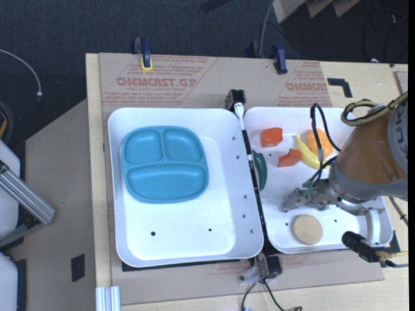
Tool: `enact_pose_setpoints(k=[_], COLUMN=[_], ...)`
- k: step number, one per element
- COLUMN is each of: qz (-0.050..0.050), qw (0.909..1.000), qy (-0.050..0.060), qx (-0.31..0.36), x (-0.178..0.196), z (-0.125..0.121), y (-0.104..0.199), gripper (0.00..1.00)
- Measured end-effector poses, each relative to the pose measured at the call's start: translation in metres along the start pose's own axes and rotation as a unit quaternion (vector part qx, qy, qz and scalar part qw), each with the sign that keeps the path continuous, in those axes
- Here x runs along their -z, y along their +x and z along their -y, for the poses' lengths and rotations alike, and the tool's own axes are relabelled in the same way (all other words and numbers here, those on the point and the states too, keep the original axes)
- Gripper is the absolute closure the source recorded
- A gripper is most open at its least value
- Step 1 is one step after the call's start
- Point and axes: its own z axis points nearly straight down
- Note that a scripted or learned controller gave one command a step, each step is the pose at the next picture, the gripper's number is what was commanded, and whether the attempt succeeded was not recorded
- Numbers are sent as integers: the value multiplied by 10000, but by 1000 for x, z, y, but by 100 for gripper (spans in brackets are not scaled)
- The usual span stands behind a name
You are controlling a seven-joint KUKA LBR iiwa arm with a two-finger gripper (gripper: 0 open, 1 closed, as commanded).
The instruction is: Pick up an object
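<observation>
In the right bin (285,238), at about four o'clock in the view, my end effector (299,199) hangs low over bare white floor. I cannot tell how it is set. Candidate objects lie close: a tan round disc (307,229) just beside it at five o'clock, a red block (288,159) and orange block (272,136) toward twelve, and a yellow banana (306,150) at one. I judge the disc the nearest target; centre over it before descending. My wrist hides part of an orange piece behind the banana.
</observation>
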Motion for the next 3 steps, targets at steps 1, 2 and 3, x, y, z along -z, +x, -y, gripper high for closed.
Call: enact_pose_setpoints(k=[1, 2, 3], qz=[8, 23, 23], qw=[10000, 10000, 10000], qy=[-24, -46, -51], qx=[1, 6, 12], x=[12, 63, 125], z=[-1, -8, -4], y=[0, -8, -6], gripper=[100, 100, 100])
